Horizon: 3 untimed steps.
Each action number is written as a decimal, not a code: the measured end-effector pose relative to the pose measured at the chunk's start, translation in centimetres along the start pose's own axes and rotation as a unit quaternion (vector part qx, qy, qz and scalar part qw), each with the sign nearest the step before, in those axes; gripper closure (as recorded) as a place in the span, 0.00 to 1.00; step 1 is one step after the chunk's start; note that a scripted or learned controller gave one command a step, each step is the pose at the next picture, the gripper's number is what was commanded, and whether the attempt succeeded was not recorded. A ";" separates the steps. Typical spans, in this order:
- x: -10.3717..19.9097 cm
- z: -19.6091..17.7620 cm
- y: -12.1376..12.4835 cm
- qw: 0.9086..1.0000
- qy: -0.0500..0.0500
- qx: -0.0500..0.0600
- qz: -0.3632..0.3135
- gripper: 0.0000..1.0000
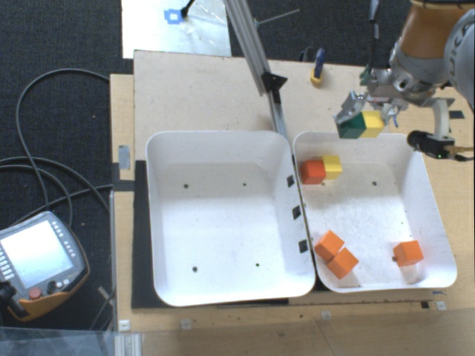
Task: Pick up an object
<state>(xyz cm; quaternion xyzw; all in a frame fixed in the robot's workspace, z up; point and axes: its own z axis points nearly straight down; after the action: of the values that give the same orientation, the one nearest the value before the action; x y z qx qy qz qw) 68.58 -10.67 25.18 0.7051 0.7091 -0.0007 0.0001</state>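
1. Currently your gripper (365,119) sits above the far edge of the right bin (434,199), fingers clenched on a green-and-yellow block (361,124). The block is lifted clear of the bin floor.
2. Arm (434,28) comes in from the upper right; you can see the orange band near the top edge.
3. Right bin contents: a red block (312,172) touching a yellow block (332,166) near the far left corner; two orange blocks (335,254) touching each other by the near left wall; one more orange block (407,253) near the front right corner.
4. Left bin (167,221) is beside it, walls touching along the middle.
5. Off the bench on your left: a teach pendant (37,262) with its black cables (44,154) on the dark floor.
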 end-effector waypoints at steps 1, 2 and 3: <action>0.0 -1.1 0.0 1.000 0.000 -0.001 -0.002 1.00; -2.2 -1.4 -0.4 1.000 0.000 -0.001 0.003 1.00; 5.1 3.7 -3.4 1.000 0.003 0.003 -0.002 1.00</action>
<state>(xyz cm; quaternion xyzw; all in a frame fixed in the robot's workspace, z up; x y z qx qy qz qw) 65.13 -5.57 21.46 0.7033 0.7108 -0.0009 -0.0038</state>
